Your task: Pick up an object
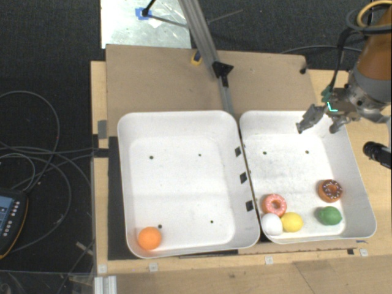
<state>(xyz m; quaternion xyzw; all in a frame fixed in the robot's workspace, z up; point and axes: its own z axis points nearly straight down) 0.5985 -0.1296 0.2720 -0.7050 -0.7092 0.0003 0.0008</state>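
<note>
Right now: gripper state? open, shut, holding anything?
Gripper: open, fingers spread, nothing between them, above the far end of the right bin.

Grey arm (pixel 375 94) with an orange band above the wrist, yellow and black cables looped at its top, a small teal light, two dark grey fingers (pixel 306 120).

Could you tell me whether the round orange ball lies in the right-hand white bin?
No, the round orange ball lies in the left white bin.
</note>
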